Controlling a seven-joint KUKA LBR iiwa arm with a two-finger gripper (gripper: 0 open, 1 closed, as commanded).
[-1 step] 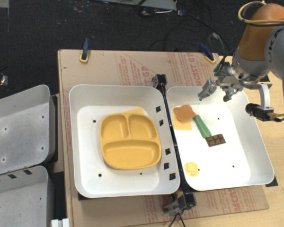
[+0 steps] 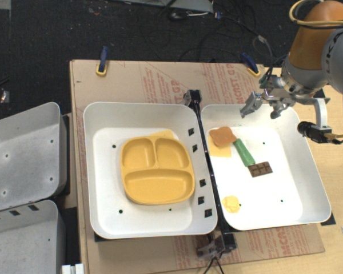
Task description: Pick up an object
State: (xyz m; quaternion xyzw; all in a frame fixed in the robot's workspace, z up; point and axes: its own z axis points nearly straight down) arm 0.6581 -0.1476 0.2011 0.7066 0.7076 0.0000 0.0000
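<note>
We are looking down on the surface (image 2: 137, 76), where two shallow white bins are sitting side by side. The left bin (image 2: 97, 153) is carrying a yellow divided tray (image 2: 157, 170) with three compartments, lying flat and slightly toward the bin's middle.

Over in the right bin (image 2: 286, 181), we are seeing a cluster of small toy foods. A brown slice (image 2: 222, 135) is lying on top of a pale yellow square slice (image 2: 220, 149), near the bin's upper left. Just beside them, a green stick-shaped piece (image 2: 243, 152) is lying at a slant, its lower end touching or nearly touching a small brown chocolate bar (image 2: 260, 168). Well apart, near the lower left of that bin, a small yellow piece (image 2: 231, 204) is resting alone.

The arm (image 2: 317, 33) is reaching in from the right, and the gripper (image 2: 263, 107) is hovering over the upper edge of the right bin, above and to the right of the brown slice. Its fingers (image 2: 250, 107) are spreading apart, with nothing between them. We are seeing no contact with any of the objects.
</note>
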